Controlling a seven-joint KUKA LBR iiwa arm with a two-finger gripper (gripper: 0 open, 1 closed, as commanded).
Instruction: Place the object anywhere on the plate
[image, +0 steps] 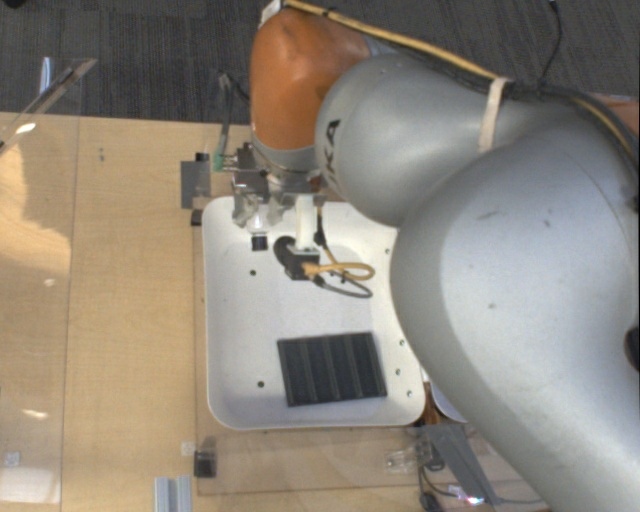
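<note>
A shallow white bin (225, 330), smooth and round-cornered, sits on a pale wooden bench (120, 300). A dark rectangular slab (331, 367), matte with parallel ribs, lies flat in the bin's lower middle. The metallic gripper (262, 215) hangs over the bin's upper edge, well apart from the slab. Whether it is spread or closed cannot be told.

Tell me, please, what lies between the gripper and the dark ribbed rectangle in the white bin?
No loose thing: in the camera view, only bare white floor of the bin separates the gripper from the dark ribbed rectangle.
</note>
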